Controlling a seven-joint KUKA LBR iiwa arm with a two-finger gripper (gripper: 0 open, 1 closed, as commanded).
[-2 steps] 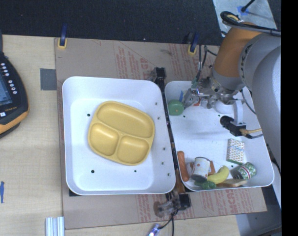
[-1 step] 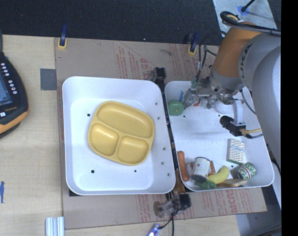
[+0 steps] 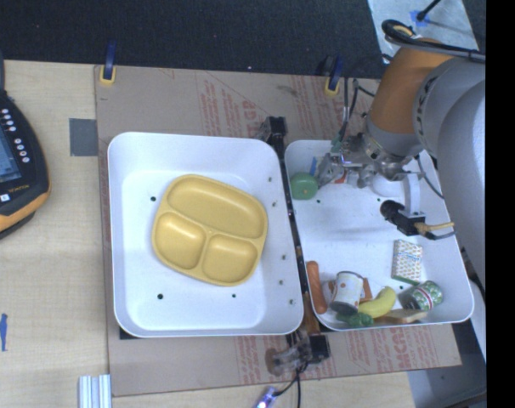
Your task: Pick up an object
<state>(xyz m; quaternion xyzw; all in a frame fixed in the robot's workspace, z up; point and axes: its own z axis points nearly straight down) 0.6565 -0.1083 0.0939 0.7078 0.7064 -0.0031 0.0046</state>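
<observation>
The arm (image 3: 427,83) enters at three o'clock, cut off by the frame. Its gripper (image 3: 342,170) sits low in the right bin (image 3: 359,219), near a green ball (image 3: 304,186) at nine o'clock; its opening cannot be told. Toys (image 3: 372,300) crowd at six o'clock, overlapping.

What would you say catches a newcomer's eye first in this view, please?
Most striking is the yellow divided tray, lying alone in the left bin. Next comes the grey arm with its orange band, reaching into the right bin's far corner, its gripper beside a green object. Small items, a banana among them, crowd that bin's near edge.
</observation>
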